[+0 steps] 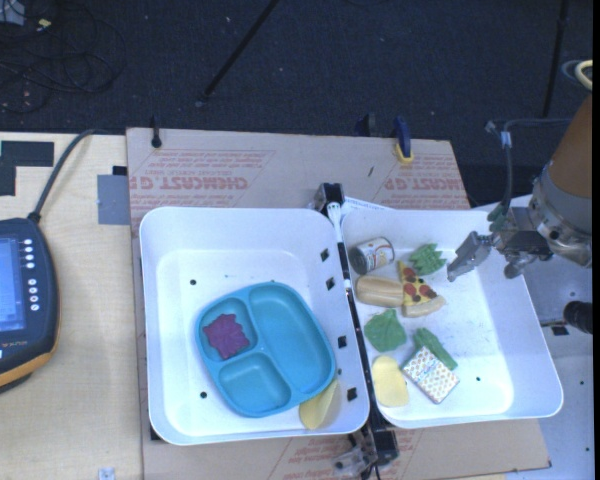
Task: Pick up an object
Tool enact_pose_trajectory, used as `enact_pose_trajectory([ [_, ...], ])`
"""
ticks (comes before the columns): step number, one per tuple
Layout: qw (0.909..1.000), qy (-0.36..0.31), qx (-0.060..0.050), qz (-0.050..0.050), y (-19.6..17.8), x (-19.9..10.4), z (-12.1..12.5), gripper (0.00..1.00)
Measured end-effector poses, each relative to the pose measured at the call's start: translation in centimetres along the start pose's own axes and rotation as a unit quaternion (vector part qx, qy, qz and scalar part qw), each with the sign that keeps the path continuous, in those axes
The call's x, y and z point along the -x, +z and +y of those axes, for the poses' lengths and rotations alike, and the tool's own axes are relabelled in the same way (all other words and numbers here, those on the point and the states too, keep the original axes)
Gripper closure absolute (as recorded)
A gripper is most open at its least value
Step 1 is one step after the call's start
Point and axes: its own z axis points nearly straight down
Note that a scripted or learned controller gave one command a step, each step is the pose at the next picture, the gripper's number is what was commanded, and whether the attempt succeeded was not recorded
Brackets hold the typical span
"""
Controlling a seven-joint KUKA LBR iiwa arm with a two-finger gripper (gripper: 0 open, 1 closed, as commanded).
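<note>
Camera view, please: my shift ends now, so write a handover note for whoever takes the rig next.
Gripper: jaws open, holding nothing, above the right bin near its far right side.
Right bin: can, pizza slice, green pieces, yellow piece, patterned block.
Left bin: blue divided tray with a purple item.
Done: nothing picked.
Left: descend, grasp one object, lift.

Teach pendant (10,303) left on bench, blue clamp (404,138) on cardboard sheet (280,173)
</note>
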Motion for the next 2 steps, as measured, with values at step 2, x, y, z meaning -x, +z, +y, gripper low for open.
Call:
enact_pose_trajectory([
  [2, 1.0000, 0.001, -0.001, 0.000, 18.8, -2.7, 3.0, 0.00],
])
